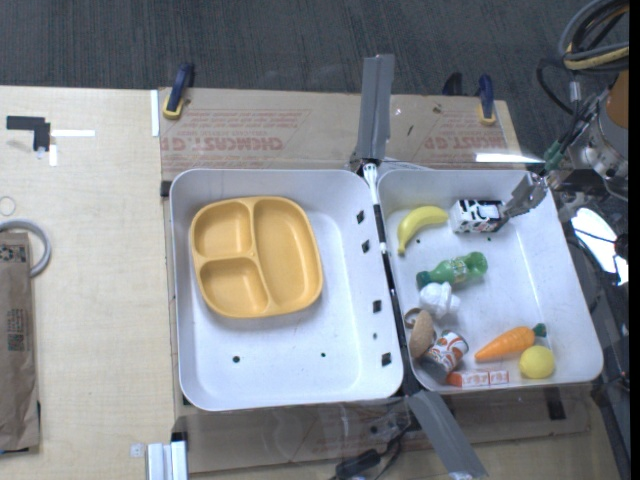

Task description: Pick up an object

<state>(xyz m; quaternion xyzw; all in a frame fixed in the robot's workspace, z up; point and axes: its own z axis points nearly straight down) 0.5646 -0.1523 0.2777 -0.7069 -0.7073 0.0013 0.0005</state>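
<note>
Reaching in from the right, the pincer (522, 198) hangs low over the far edge of the right bin (570, 268), its tip slanting down and to the left. What the coming move turns on is the small black-and-white carton (477, 215) — it lies just to the left of the pincer tip, a shade nearer the viewer, close enough that the two look almost to touch. Whether they do touch I cannot tell, and the pictures do not let me judge how the pincer is set; nothing can be seen gripped in it.

The carton is a squat white box blotched with black, like a toy milk carton in cow markings. It lies on its side on the bin floor, its long axis running roughly left to right, more or less in line with the pincer's slant. Further left of it lies a yellow banana (420, 224), well apart; below, nearer the viewer, a green bottle (453, 268).

My judgement: the carton is the likeliest target, and the move calls for a short shift leftward and down — little else.
</note>
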